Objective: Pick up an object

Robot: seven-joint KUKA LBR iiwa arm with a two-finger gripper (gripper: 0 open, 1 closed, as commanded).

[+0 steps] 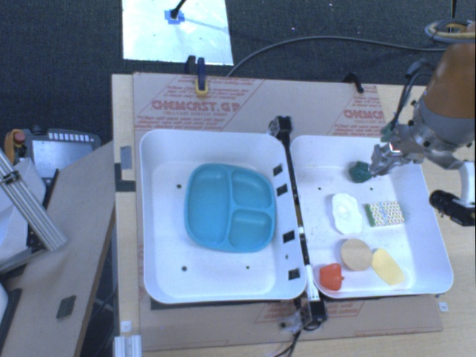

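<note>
The right bin [416,199] holds several small objects: a dark green lump [360,172] near its back, a white oval piece [346,212], a patterned green-and-white block [384,213], a tan round disc [356,254], a yellow oval piece [387,266] and a red-orange piece [331,276] at the front left corner. My gripper [381,159] hangs at the back of the right bin, just right of and above the dark green lump, close to touching it. The arm's grey and orange wrist [450,95] rises behind it.
The left bin [160,199] holds a blue divided plate [229,207]. A black clip strip [291,199] runs between the two bins. A cable [312,42] arcs across the back of the bench. A black arm part [454,205] overhangs the right bin's right rim.
</note>
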